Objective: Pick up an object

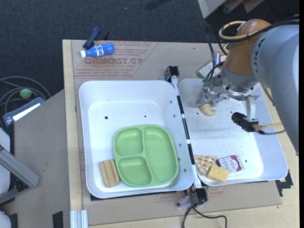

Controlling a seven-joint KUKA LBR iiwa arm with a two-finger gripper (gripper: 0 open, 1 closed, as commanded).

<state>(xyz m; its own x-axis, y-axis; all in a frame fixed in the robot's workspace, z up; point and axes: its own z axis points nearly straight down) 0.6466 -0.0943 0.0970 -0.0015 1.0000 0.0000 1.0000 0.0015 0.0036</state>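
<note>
White plastic makes up the 2 bins: the left bin (90, 99) holds 1 green divided plate (145, 154) and 1 tan block (109, 173). Inside the right bin (273, 167), the gripper (208, 102) stands directly over 1 pale lump (207, 109); its grip cannot be told. 1 waffle (204, 163), 1 yellow wedge (218, 174) and 1 red packet (231, 163) cluster at the near edge.
</note>
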